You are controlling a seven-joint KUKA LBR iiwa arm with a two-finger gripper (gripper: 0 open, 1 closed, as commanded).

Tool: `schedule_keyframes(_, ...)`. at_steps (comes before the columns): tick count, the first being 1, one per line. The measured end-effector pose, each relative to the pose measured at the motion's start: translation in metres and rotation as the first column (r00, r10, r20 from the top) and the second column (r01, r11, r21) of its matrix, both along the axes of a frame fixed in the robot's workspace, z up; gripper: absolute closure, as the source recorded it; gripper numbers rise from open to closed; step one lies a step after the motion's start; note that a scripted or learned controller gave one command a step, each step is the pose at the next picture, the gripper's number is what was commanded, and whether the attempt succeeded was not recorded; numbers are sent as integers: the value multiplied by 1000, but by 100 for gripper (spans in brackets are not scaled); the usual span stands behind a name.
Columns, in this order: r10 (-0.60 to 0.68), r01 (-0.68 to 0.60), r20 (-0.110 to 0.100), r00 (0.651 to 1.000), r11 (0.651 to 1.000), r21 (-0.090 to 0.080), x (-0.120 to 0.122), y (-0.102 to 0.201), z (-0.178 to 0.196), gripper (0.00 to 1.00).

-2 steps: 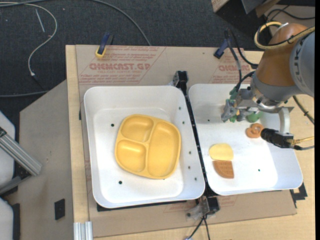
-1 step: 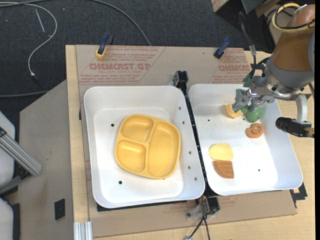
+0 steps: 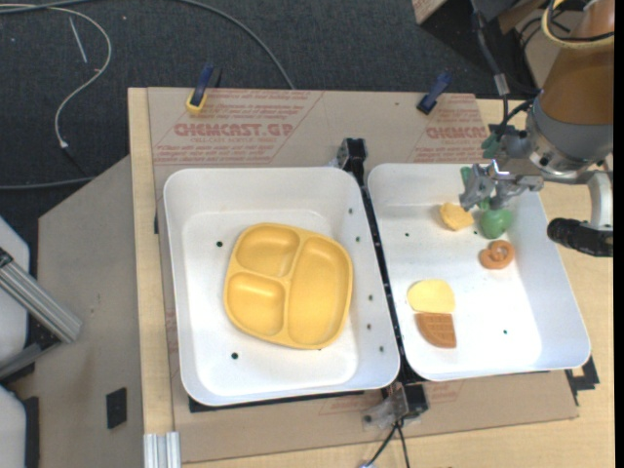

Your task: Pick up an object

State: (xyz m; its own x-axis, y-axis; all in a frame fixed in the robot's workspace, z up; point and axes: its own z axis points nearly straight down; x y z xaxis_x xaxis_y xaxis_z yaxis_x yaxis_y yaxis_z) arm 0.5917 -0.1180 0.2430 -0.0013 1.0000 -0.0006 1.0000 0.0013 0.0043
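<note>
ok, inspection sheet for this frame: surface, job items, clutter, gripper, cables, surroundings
Surface: cardboard-covered bench, left bin and right bin side by side.
Job items: right bin holds yellow piece, green piece, orange ring, yellow disc, waffle.
Clutter: yellow tray in left bin.
Gripper: gripper low by the green piece; hold not visible.
Cables: white cable on the floor.
Surroundings: blue clamps on the bench's far edge.

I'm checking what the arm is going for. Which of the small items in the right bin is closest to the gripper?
The green item, right under the gripper at the bin's far side. The small yellow piece lies just beside it; the orange ring, yellow disc and brown waffle lie farther away.
</note>
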Motion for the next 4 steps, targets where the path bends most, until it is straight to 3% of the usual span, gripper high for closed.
schedule_keyframes(2,3,-3,-8,1000,1000,4,-30,92,2,100)
schedule_keyframes(4,5,-5,-9,1000,1000,4,-62,195,-27,100)
